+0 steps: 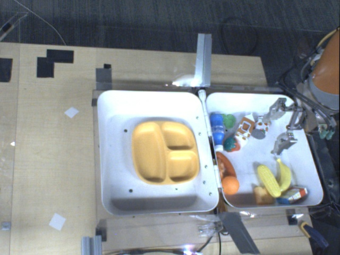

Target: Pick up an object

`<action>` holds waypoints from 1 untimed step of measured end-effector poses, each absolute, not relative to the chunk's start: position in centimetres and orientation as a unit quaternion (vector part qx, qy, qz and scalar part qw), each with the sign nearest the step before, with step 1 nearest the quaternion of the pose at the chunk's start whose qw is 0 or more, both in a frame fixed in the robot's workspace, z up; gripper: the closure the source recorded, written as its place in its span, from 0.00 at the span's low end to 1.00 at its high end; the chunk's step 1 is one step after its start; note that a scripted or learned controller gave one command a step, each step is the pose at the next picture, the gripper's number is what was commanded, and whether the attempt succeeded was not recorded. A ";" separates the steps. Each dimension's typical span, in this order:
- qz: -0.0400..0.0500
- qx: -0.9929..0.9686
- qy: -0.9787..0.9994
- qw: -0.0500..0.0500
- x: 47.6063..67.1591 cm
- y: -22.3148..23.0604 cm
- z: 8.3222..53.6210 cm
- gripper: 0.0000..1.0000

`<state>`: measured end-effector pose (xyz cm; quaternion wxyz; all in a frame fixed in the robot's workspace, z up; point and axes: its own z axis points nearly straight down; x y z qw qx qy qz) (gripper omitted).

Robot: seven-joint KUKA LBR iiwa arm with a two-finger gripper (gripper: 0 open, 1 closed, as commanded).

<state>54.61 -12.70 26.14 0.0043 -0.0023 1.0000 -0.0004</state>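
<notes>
Bench (48,158) was pale wood, dark carpet (133,9) behind. Left bin (111,142) had a yellow tray (163,152). Gripper (281,124) hung open, holding nothing, over the right bin (308,158), corn (269,178) just below it.

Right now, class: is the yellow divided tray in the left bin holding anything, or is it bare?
Bare. The yellow divided tray shows only its own yellow compartments, while the toys sit in the right bin.
</notes>
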 end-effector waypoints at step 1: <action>0.000 0.089 0.996 0.006 57.7 -12.8 13.5 0.00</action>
